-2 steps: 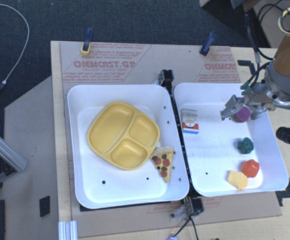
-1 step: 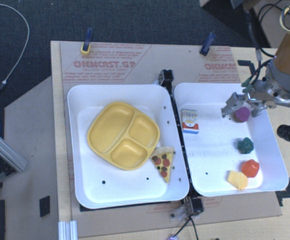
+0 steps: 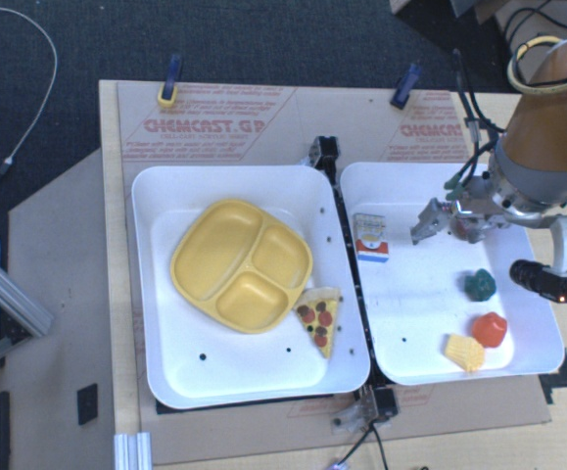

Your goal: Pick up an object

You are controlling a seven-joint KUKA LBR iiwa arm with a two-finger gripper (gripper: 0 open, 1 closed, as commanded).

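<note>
my gripper (image 3: 438, 225) hung over the right bin (image 3: 401, 355), fingers apart, holding nothing | nearest pick: small carton (image 3: 370, 237), lying flat just to its left by the bin's left wall | long axis ran top-to-bottom in view

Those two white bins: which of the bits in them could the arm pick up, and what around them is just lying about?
Could be picked up:
yellow divided plate
pizza slice toy
small carton
green toy
red toy
yellow toy
The pincer hangs over the right bin.

Lying about:
two blue clamps
cardboard sheet
white cable
</note>
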